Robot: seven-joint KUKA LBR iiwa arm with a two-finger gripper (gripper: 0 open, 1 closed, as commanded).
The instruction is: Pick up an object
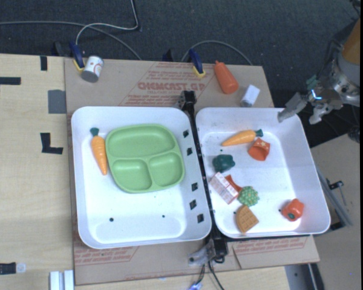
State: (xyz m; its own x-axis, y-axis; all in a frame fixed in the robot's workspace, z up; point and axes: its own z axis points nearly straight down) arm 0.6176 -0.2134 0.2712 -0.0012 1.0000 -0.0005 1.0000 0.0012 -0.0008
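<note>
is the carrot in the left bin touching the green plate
Apart. The camera view shows a thin strip of white bin floor between the carrot and the green plate.

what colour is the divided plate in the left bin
Light green; the plate shows plainly in the camera view.

The brown cardboard sheet (157, 84) under the bins bears red print reading "CHEMCAST", the rest illegible.
</note>
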